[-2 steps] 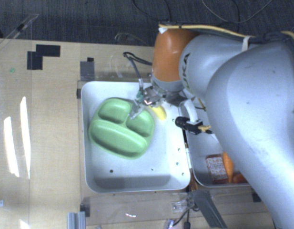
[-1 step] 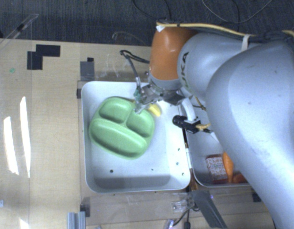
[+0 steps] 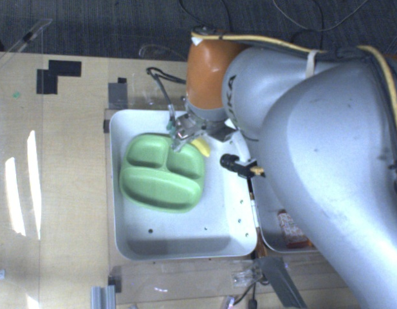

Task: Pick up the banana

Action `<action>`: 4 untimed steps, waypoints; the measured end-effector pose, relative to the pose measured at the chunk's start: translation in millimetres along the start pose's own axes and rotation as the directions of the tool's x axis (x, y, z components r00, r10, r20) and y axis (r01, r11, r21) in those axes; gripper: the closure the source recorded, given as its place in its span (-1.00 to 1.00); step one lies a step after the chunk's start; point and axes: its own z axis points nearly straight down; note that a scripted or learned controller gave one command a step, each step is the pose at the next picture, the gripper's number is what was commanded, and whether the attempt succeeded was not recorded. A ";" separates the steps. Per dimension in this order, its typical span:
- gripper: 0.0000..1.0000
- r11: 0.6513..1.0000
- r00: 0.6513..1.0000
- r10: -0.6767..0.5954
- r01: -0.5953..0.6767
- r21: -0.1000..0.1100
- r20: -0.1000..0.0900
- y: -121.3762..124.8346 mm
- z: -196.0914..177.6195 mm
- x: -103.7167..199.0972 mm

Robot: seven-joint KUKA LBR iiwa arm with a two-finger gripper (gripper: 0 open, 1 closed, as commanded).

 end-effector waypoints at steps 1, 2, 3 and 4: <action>1.00 0.980 0.980 0.198 -0.198 0.002 -0.003 4.7 -87.9 -23.1; 1.00 0.964 0.964 0.265 -0.265 0.005 -0.008 -12.8 -134.0 13.9; 1.00 0.937 0.937 0.349 -0.349 0.006 -0.008 -80.1 -172.6 -5.0; 1.00 0.840 0.840 0.542 -0.542 0.008 -0.006 -183.5 -180.1 -55.5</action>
